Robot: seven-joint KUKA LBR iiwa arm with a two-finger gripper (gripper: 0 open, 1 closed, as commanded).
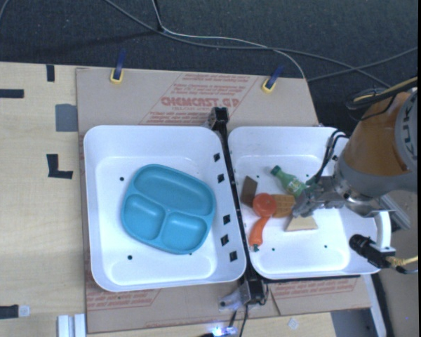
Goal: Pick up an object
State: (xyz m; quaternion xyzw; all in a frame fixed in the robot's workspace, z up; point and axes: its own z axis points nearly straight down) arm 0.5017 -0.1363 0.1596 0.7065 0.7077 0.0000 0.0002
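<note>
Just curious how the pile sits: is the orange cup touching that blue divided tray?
Apart. The camera view shows the blue tray in the left bin and the orange cup in the right bin, with the bin walls between them.

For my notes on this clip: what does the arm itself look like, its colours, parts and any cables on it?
The arm is rounded and bulky, with an orange band above a grey wrist section. A thin black cable loops along its side toward the gripper, which is small, dark and metallic. A white bracket with a black knob-like part hangs below the wrist.
</note>
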